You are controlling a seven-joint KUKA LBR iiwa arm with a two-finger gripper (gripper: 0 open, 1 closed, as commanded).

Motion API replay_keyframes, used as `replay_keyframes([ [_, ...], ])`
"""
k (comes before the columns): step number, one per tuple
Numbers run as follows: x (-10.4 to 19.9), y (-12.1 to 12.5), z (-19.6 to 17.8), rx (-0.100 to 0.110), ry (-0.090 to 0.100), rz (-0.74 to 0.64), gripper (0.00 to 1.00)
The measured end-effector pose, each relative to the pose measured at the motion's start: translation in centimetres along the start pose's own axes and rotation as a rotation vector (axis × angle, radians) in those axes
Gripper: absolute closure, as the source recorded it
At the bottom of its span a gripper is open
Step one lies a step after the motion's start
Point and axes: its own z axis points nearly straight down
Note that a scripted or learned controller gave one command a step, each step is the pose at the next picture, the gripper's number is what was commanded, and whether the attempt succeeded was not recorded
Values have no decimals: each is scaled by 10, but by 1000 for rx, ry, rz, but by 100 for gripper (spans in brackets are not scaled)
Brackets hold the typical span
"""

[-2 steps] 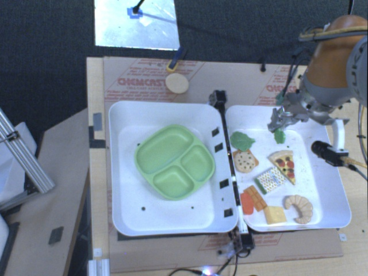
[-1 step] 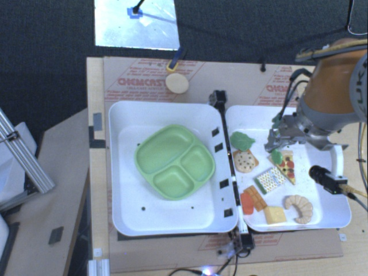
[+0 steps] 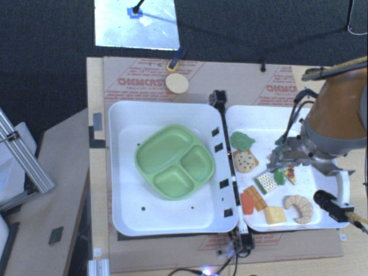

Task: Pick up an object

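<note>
The right bin [image 3: 322, 119] holds several toy foods: a green leafy piece [image 3: 241, 140], a chocolate-chip cookie [image 3: 245, 161], a white-and-green checked piece [image 3: 266, 182], a small green piece [image 3: 279, 177], a red pizza slice [image 3: 290, 175], an orange-red piece [image 3: 247, 202], a yellow cheese square [image 3: 275, 214] and a croissant [image 3: 299, 207]. My gripper [image 3: 276, 161] hangs low over the middle of this bin, right of the cookie and just above the green piece and the pizza slice. The arm's body hides the bin's right part.
The left bin [image 3: 123, 131] holds a green three-compartment plate [image 3: 174, 161]. A black divider [image 3: 225, 154] runs between the bins. Behind the bins, a round tan disc [image 3: 177, 83] lies on the cardboard and a shiny metal sheet [image 3: 137, 16] lies further back.
</note>
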Motion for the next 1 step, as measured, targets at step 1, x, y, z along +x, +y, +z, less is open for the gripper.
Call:
replay_keyframes([
  [1,-2,2,5,-2,-1,-1,100],
])
